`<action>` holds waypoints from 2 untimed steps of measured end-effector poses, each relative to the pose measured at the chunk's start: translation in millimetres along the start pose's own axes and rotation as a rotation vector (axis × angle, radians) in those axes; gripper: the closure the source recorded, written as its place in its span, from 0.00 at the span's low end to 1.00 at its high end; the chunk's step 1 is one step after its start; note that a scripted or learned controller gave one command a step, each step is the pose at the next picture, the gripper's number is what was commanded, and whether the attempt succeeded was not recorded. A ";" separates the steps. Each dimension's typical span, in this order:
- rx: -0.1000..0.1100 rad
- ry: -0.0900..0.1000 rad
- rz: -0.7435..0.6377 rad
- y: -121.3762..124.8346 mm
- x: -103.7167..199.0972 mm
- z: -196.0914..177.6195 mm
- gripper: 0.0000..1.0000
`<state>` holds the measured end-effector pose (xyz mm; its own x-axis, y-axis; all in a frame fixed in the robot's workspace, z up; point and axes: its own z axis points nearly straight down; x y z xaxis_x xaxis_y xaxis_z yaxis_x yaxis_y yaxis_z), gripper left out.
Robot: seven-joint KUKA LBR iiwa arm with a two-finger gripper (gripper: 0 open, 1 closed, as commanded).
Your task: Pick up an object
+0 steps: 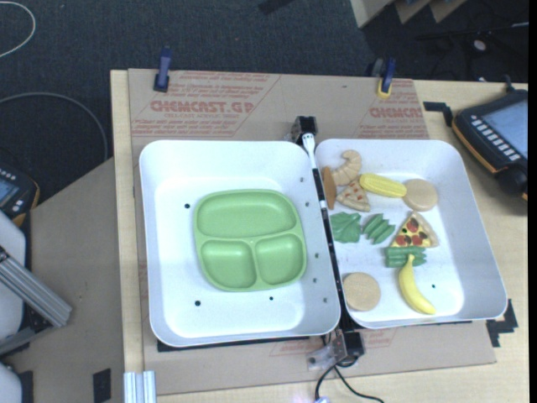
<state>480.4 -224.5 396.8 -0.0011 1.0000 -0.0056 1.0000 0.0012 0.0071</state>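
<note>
Logging the start of a pick attempt: no object is lifted yet, and everything lies loose in the bins. Pincer state: I cannot tell from this view.

Layout on the worktop point(126, 141):
- Right bin point(480, 250), the one on the side the arm reaches in from, so the pincer meets it first. It holds the toy food.
- Left bin point(159, 225), the farther reach for the pincer, carries a green divided plate point(249, 239) lying flat.

Candidates in the right bin:
- banana point(415, 288), on that bin's near side, its top end touching a green piece below the pizza slice point(416, 232).
- round cookie point(362, 290), lying flat, apart from its neighbours.
- yellow piece point(383, 185) touching a tan disc point(420, 195).
- green beans point(361, 227), a loose cluster mid-bin.
- tan pastry shapes point(345, 168), crowded against the bin's inner wall.

Judgement: the step in hand is approach and target choice. The cookie looks easy to isolate, but it is flat and could slip a side grasp. The banana offers a narrower body to close across. The next move calls for bringing the pincer in over the right bin, set wide, aligned across the banana's short axis, then descending clear of the pizza slice. Risk: nudging the banana against the bin wall.
</note>
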 end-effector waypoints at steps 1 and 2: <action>-0.004 -0.003 -0.001 0.8 -0.4 -10.6 1.00; -0.007 -0.006 -0.002 1.6 -0.8 -21.3 1.00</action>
<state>481.8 -225.2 418.1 -0.0027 0.9999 -0.0118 0.9999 0.0029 0.0146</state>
